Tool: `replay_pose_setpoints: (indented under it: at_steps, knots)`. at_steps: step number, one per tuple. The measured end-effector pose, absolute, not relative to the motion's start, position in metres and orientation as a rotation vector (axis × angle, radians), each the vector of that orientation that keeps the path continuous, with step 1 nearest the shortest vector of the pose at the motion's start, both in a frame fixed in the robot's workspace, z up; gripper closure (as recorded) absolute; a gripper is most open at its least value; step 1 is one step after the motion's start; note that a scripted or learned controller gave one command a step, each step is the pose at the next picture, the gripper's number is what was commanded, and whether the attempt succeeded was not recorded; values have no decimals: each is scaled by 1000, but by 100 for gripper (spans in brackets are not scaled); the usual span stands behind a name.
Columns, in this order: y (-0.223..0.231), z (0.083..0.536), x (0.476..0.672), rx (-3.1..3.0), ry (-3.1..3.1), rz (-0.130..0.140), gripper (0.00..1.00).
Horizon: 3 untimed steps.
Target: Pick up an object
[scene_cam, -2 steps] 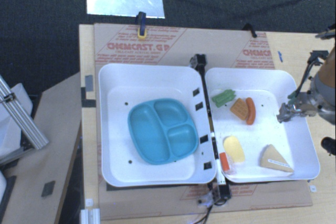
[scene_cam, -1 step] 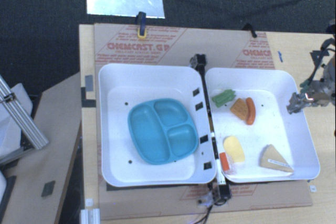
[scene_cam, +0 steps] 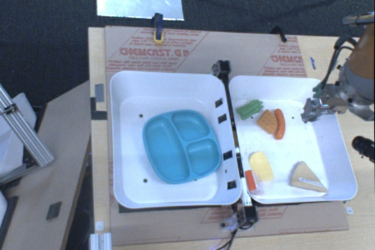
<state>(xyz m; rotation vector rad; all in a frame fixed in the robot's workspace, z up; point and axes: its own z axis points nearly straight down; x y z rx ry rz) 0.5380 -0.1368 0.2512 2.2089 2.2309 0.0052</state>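
- Printed in red across the bench (scene_cam: 193, 47) sheet: "CHEMCAST", twice.
- Holding a blue divided tray (scene_cam: 180, 145): left bin (scene_cam: 126, 126).
- Lying in right bin (scene_cam: 334, 143): orange sausage (scene_cam: 279, 123), long axis near-to-far, beside a green piece (scene_cam: 249, 108).
- Hovering at far right: gripper (scene_cam: 310, 111), jaws' state cannot tell.

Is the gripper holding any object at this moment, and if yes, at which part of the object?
Nothing is held. The gripper hangs above bare floor of the right bin, apart from the orange sausage and the other toy foods.
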Motion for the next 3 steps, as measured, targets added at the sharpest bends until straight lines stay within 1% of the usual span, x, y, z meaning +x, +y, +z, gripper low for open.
replay_pose_setpoints:
  at_steps: [1, 2, 3]
  knots:
    - [-86, 238, 541, 2211, 2232, 5, 100]
    - [-27, 228, 539, 2210, 2232, 4, 100]
    - [25, 238, 538, 2210, 2232, 4, 100]
